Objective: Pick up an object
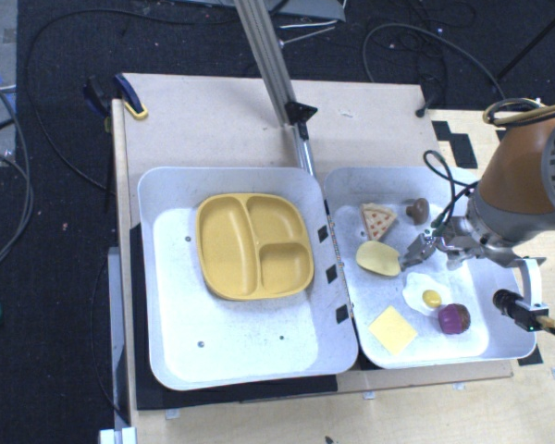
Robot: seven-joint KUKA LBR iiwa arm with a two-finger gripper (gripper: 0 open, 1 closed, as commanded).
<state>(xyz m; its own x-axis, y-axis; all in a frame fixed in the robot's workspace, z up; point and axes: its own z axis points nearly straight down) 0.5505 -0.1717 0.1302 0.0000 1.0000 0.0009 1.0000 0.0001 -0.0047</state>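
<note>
Reaching in over the right bin (347,181), the grey arm (523,178) with its orange band is seen with its hand (416,251) lowered among the toy foods. Whether the hand is spread or pressed together cannot be told from this slanted view, and nothing is seen pinched in it.

A pale yellow potato-shaped piece (377,259) lies just beside the hand, on the side away from the arm, and appears to touch it or nearly so. A triangular pizza slice (376,220) is placed near the hand, further toward the bin's back edge, and a small brown piece (417,210) sits close behind the hand. A fried egg (425,296) is found just in front of the hand, toward the bin's near edge. Beyond the egg a purple piece (454,318) and a yellow cheese square (392,329) are set close to that near rim.

Open bin floor is left mainly along the back rim and in the corner beyond the pizza slice; the ground around the hand is crowded.

The left bin (166,340) lies well apart from the hand, past the shared rims, and is occupied by a yellow divided plate (255,245) with bare white floor around it. Both bins are carried by the wooden counter (203,118), whose back strip is crossed by a metal pole (268,54).
</note>
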